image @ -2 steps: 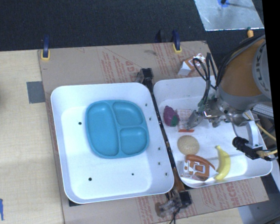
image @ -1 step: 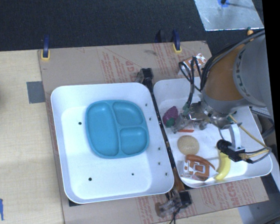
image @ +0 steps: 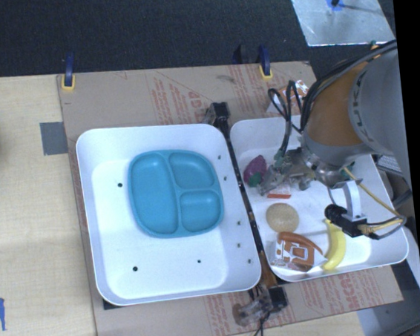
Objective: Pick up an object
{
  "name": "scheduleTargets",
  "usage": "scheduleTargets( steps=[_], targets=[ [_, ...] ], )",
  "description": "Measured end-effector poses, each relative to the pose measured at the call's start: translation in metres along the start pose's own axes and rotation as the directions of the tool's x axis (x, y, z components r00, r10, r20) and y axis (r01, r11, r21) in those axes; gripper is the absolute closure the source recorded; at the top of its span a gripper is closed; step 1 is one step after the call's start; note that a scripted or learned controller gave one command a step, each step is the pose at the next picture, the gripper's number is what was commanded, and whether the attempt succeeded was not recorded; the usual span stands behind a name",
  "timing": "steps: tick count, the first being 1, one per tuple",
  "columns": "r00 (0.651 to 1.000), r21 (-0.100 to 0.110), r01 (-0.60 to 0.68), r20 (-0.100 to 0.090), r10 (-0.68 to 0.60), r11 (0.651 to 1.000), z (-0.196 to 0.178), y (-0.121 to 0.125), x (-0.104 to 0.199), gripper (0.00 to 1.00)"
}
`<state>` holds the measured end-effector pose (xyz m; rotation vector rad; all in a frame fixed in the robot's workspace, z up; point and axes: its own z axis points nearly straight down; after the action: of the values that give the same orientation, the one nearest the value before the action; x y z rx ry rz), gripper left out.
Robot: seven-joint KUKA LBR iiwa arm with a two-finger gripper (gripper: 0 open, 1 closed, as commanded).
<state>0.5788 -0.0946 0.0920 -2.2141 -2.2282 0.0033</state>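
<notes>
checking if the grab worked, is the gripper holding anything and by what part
It cannot be told. The gripper is down in the right bin beside the purple object, but nothing can be seen between its fingers.

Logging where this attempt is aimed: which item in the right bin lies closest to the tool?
The purple item, at the bin's upper left. The tool sits right beside it, while the round cookie, banana and wrapped snack lie lower down.
</notes>
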Motion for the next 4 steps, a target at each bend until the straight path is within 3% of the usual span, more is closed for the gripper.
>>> scheduleTargets(
  steps=[2,3,4],
  targets=[
    [1.000,0.001,-0.002,-0.002,0.002,1.000,0.000,0.058,-0.001,0.00],
    [1.000,0.037,0.002,-0.007,-0.002,0.999,0.005,0.070,-0.002,0.00],
    [1.000,0.037,0.002,-0.007,-0.002,0.999,0.005,0.070,-0.001,0.00]
  ],
)
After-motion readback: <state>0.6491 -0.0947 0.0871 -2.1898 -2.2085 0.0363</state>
